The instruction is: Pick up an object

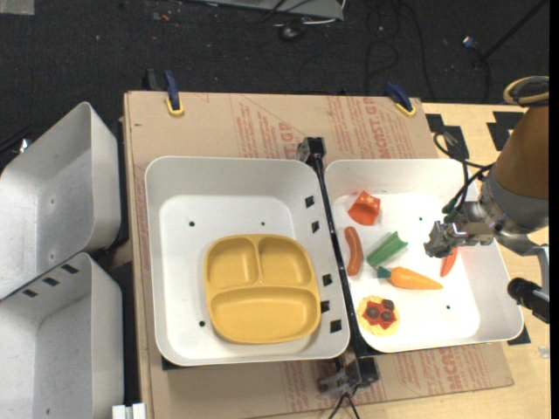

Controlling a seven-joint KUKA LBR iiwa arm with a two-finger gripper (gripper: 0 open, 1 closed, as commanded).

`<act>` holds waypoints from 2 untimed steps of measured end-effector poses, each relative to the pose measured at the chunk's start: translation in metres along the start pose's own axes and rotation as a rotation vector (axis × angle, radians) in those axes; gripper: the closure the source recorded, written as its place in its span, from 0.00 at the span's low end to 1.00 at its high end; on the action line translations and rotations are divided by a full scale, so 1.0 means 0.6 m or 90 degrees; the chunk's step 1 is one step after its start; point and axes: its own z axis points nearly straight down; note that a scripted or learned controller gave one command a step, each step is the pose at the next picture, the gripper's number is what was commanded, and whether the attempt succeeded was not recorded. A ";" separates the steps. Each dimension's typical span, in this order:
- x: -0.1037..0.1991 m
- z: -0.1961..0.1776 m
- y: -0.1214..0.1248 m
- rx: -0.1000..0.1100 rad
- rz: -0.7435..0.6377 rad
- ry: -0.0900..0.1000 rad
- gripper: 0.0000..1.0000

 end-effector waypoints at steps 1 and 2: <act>0.079 0.015 0.029 0.001 -0.001 0.001 1.00; 0.145 0.007 0.062 0.000 -0.001 0.001 1.00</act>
